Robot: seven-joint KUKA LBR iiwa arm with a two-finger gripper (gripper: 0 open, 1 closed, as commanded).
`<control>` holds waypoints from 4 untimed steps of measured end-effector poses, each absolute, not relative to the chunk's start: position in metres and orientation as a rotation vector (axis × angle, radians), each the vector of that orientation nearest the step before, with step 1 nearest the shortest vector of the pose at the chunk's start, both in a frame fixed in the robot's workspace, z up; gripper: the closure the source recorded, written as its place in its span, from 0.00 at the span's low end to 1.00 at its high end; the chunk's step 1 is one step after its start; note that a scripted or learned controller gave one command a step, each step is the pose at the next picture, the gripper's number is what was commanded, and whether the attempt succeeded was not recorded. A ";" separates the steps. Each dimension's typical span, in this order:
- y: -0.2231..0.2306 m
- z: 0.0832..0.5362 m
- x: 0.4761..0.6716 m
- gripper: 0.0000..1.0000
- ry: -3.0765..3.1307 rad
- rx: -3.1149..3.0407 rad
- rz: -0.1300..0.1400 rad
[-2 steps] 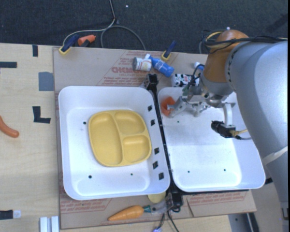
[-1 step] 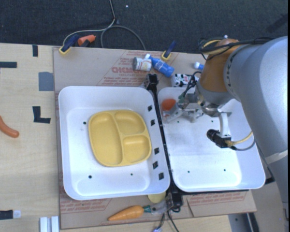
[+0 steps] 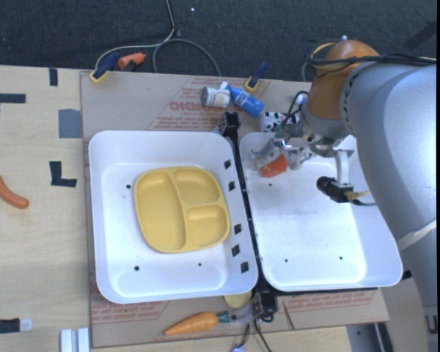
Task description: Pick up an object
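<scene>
A small orange-red object [image 3: 274, 166] lies in the back left corner of the right bin [image 3: 315, 262]. My gripper [image 3: 271, 155] hangs directly over it, reaching in from the right, and its metal tip overlaps the object's top edge. Whether the object is touched or gripped is hidden from this angle. A yellow divided plate [image 3: 182, 207] rests in the middle of the left bin [image 3: 110, 262].
A white and blue bottle [image 3: 232, 97] lies behind the bins beside a blue clamp [image 3: 257, 75]. A toy carrot [image 3: 192, 323] sits on the bench in front of the bins. An orange sausage [image 3: 9, 191] lies far left. The arm's grey body [image 3: 396, 123] covers the right bin's right side.
</scene>
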State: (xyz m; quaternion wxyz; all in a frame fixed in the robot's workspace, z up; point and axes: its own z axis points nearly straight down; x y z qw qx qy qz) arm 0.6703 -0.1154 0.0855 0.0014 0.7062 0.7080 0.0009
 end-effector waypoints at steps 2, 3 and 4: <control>-0.115 0.095 0.669 0.00 2.222 2.214 -0.001; -0.095 0.086 0.629 0.00 2.218 2.217 0.001; -0.096 0.098 0.631 1.00 2.217 2.216 0.002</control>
